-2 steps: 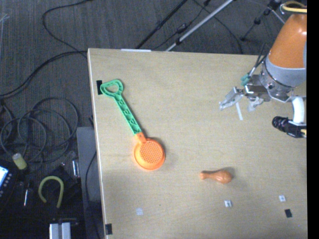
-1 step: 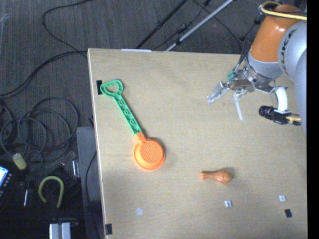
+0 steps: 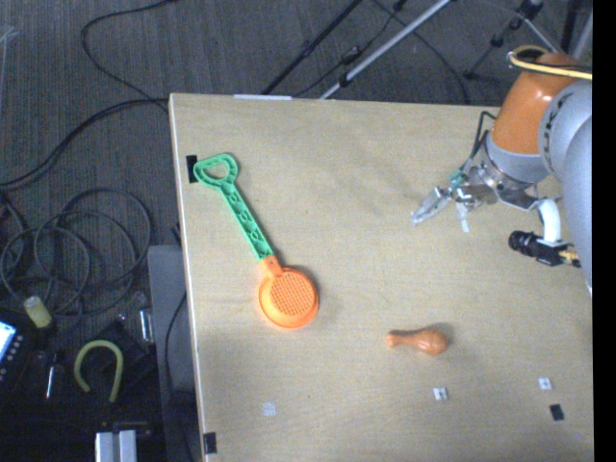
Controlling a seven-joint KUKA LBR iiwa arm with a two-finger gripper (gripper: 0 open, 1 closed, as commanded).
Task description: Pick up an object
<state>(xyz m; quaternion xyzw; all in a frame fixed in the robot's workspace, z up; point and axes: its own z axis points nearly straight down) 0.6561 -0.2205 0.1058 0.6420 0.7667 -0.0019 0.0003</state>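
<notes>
1. Judging from how things lie, we count nothing picked up yet; the whole task is left.
2. We use the strainer (image 3: 287, 297), orange bowl on a green handle, as our landmark; it lies flat on the bench (image 3: 366, 152).
3. A small orange drumstick-shaped toy (image 3: 421, 341) lies to the strainer's right, slightly nearer us, well apart.
4. Our gripper (image 3: 441, 201) hangs up and right of the strainer, far from both things; nothing sits between its fingers, and we cannot tell whether they are spread or closed.
</notes>
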